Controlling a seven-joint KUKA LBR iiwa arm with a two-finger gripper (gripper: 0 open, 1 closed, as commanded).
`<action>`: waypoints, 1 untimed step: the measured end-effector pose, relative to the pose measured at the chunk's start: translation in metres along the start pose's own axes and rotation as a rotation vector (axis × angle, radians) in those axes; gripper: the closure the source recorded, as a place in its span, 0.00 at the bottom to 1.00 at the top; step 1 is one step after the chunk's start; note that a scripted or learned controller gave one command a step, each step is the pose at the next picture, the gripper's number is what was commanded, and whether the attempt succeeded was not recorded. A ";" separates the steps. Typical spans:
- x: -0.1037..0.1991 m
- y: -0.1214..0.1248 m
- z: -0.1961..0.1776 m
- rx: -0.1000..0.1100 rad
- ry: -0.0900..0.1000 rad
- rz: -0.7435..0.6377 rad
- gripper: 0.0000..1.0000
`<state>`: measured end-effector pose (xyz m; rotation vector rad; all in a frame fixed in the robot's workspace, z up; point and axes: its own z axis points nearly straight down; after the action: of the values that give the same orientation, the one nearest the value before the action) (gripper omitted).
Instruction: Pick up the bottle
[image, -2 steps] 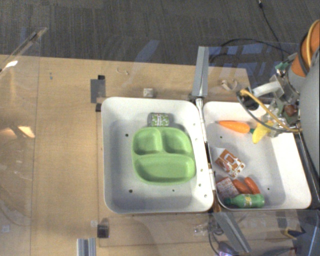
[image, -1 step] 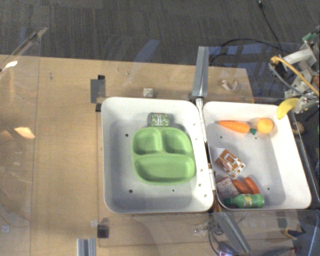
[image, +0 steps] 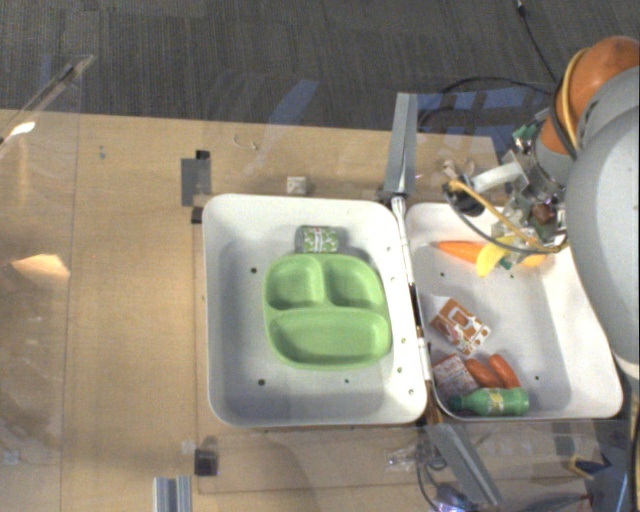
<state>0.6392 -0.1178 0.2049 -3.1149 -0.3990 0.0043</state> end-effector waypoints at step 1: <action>-0.029 0.067 -0.074 -0.002 0.005 0.018 1.00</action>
<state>0.6280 -0.1900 0.2789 -3.1196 -0.3717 -0.0031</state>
